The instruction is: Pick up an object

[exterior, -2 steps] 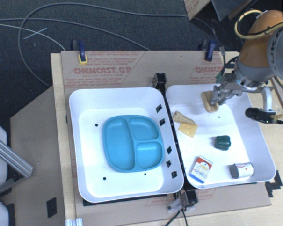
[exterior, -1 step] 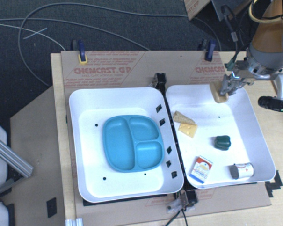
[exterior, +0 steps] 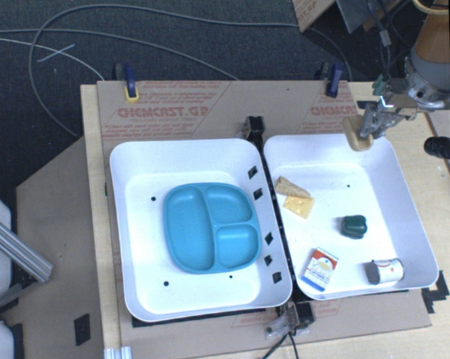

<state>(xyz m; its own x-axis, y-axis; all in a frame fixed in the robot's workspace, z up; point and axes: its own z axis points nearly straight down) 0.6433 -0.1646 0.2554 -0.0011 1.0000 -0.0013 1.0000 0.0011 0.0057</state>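
The gripper [exterior: 371,128] is hovering over the far right corner of the right bin [exterior: 407,204], and a tan block [exterior: 356,138] is sitting at its tip, though whether it is actually clamped is impossible to tell. Lying in that bin are two tan wedges [exterior: 294,196], a green lump [exterior: 353,226], a small carton [exterior: 321,268] and a white can [exterior: 384,271], while a blue tray [exterior: 211,226] is resting in the left bin [exterior: 130,231].
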